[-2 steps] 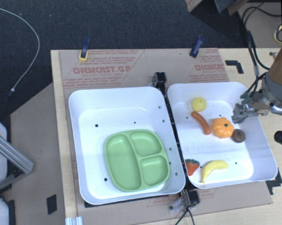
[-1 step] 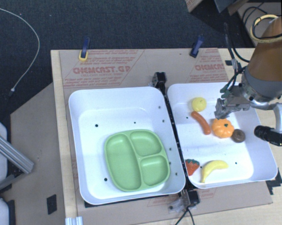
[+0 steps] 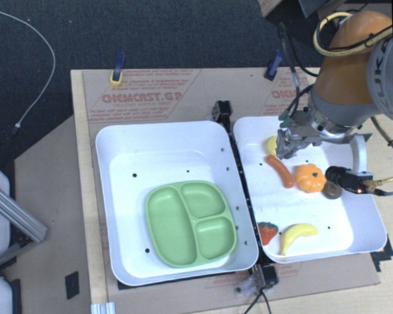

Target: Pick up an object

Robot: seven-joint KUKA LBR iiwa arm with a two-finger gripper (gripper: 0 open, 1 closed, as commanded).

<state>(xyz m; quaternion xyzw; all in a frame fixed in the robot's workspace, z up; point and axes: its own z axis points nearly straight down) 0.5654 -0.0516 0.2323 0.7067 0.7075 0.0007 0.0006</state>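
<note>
The right bin (image 3: 356, 240) holds several toy foods. An orange carrot (image 3: 281, 171) lies near its middle left, with a small yellow piece (image 3: 272, 144) just above it. An orange pumpkin (image 3: 310, 179) sits to the right of the carrot. A strawberry (image 3: 268, 232) and a yellow banana (image 3: 296, 236) lie near the front edge. My gripper (image 3: 288, 146) hangs low over the bin's back left, right beside the yellow piece and just above the carrot's upper end. I see nothing held in it.
The left bin (image 3: 119, 163) holds a green divided plate (image 3: 189, 222). A black clamp (image 3: 222, 110) sits at the back between the bins. A black fitting with a cable (image 3: 348, 179) juts from the arm over the right bin's right side.
</note>
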